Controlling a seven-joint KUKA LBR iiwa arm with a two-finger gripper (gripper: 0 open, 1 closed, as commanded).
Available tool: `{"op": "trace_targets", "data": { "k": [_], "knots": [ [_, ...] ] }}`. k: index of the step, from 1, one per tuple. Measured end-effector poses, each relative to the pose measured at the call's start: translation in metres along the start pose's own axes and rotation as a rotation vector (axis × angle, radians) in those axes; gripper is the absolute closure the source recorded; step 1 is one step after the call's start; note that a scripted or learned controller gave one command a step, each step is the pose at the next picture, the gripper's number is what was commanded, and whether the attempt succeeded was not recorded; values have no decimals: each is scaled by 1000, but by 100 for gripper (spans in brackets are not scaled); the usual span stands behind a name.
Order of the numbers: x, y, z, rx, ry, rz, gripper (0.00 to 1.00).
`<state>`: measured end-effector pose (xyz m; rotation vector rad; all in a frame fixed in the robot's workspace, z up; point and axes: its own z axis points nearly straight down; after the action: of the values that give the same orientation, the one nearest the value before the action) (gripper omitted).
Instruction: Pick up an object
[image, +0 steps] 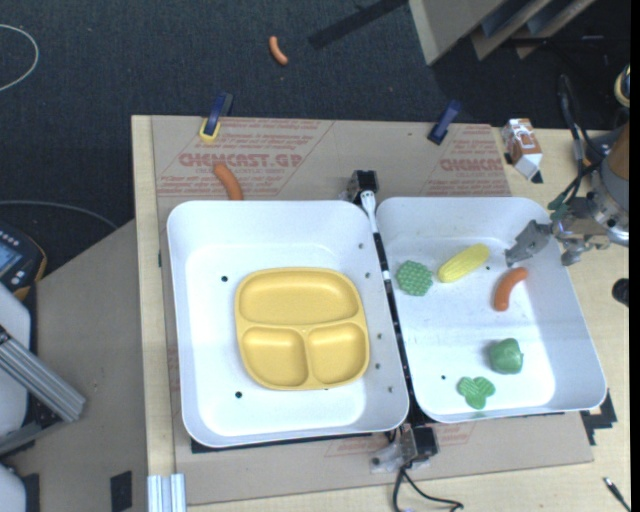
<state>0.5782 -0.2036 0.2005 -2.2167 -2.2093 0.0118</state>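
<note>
The right white bin holds a yellow corn cob, an orange-red sausage, a round green leafy piece, a green pepper and a small green broccoli-like piece. My gripper hangs at the bin's right rim, just up and right of the sausage. Its two grey fingers stand spread apart with nothing between them. The sausage lies apart from the fingers, on the bin floor.
The left white bin carries a yellow three-compartment plate. A loose orange sausage lies on the cardboard behind the left bin. Clamps hold the board's back edge. Cables and a fixture stand at the far right.
</note>
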Motion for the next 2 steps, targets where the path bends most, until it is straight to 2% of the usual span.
{"op": "trace_targets", "data": {
  "k": [1, 2],
  "knots": [
    [1, 3, -8, -14, -4, -4, 0],
    [0, 0, 55, -6, 0, -3, 0]
  ]
}}
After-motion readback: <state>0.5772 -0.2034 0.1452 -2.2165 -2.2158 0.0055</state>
